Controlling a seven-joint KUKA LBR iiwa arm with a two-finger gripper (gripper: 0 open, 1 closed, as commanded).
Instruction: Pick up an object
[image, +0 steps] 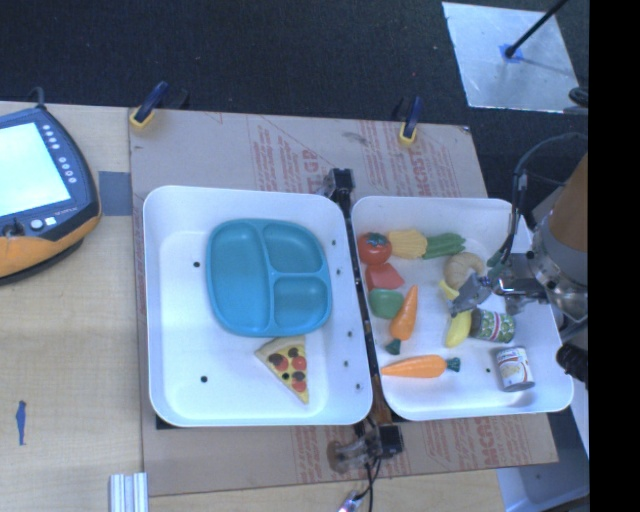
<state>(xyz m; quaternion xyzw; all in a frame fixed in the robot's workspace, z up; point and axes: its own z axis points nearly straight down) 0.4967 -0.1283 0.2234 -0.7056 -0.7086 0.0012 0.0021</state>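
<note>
Camera view shows our claw (478, 291) open and empty over the small yellow banana (458, 328); we think it is light, hard and slippery, so pinch its middle.

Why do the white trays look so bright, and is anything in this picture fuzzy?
In the camera view, light from above washes out the left bin and right bin, hiding surface detail. The blue divided plate and pizza slice stay fairly crisp. The pincer looks soft, and the tablet screen glares white.
</note>
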